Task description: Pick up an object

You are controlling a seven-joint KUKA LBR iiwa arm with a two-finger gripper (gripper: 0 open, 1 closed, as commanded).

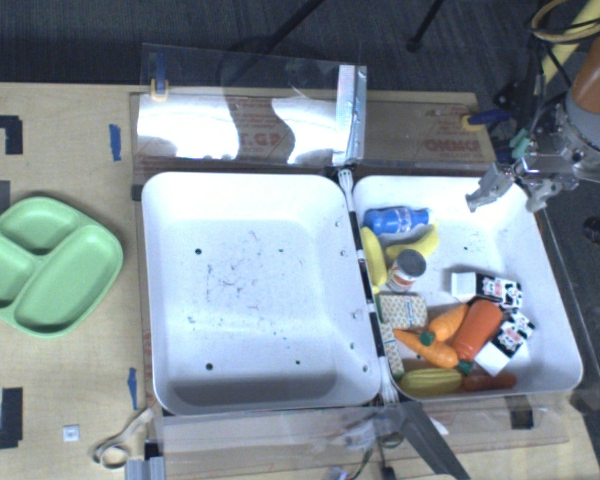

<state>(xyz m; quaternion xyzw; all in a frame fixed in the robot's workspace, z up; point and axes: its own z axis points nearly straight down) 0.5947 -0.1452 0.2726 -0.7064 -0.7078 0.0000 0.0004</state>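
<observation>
Figure: my hand (508, 190) poised over the far right corner of the right bin (550, 258), with both fingers spread apart and nothing between them — released, not grasping. I hold it there, above bare white floor, because the candidates for picking lie elsewhere: they are crowded against the bin's left wall and near edge, well apart from my fingertips.

Along the divider sit a blue bottle (395, 219) lying on its side, a yellow banana (374, 258) running down the wall, and a small round-capped jar (410, 265) just beside both. Nearer the front, an orange carrot (427, 346) and a larger orange piece (477, 329) overlap, with black-and-white patterned blocks (507, 313) to their right and a small white block (464, 285) standing a little apart.

The left bin (180, 208) is bare white plastic; a green divided plate (46, 265) rests on the table (60, 408) to its left.

In my judgement the pick has not begun — the white block, isolated from its neighbours, looks the cleanest target, whereas the piled carrot group risks a glancing, failed closure.
</observation>
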